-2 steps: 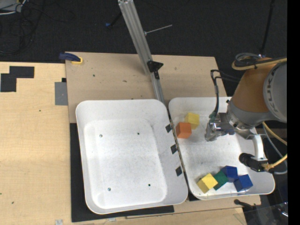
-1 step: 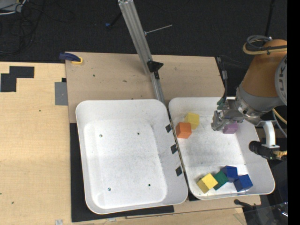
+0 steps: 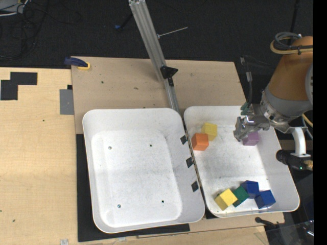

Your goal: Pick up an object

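Note:
My gripper [image 3: 247, 130] hangs over the upper right part of the right bin [image 3: 230, 165]. A purple block [image 3: 251, 139] lies right under it, partly hidden by the gripper, and whether it is held cannot be told. A yellow block [image 3: 210, 130] and an orange block [image 3: 200, 142] sit to the gripper's left, near the bin's left wall. At the bin's front lie another yellow block [image 3: 224, 199], a green block [image 3: 239, 195] and two blue blocks [image 3: 251, 187] [image 3: 264, 199], packed close together.
The left bin [image 3: 133, 112] stands beside the right one, joined by black clips [image 3: 188, 162]. A slanted aluminium rail [image 3: 153, 45] rises behind the bins. The grey arm with its orange band [image 3: 288, 75] reaches in from the right.

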